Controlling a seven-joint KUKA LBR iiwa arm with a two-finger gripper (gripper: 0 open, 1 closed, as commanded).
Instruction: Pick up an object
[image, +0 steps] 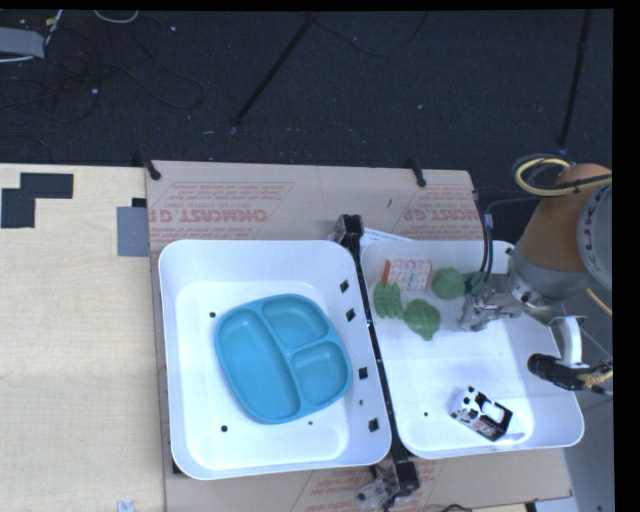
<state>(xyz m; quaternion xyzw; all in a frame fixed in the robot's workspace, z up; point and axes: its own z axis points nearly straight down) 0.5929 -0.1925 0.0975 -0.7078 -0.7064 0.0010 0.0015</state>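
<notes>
We looked down on two white bins set side by side on the bench. The left bin (190, 300) held a blue divided plate (282, 355) with three compartments, lying flat and turned at an angle near the bin's middle.

The right bin (545, 425) held the small things. A little box with red and white print (409, 274) lay near the far wall. Just beside it, toward the left bin, sat a green ridged piece (388, 300), and a rounder green lump (423, 319) lay just in front of the box. A third green piece (449, 283) rested to the right of the box, close to the arm. Well apart from these, near the bin's front corner, lay a black and white object (481, 414) — too small for us to name.

The arm came in from the right, its orange band above the wrist, and the gripper (480, 311) sat low over the right bin, near the third green piece. Its metal tip was blurred and seen from above — we could not tell how it stood, and we saw nothing between its parts.
</notes>
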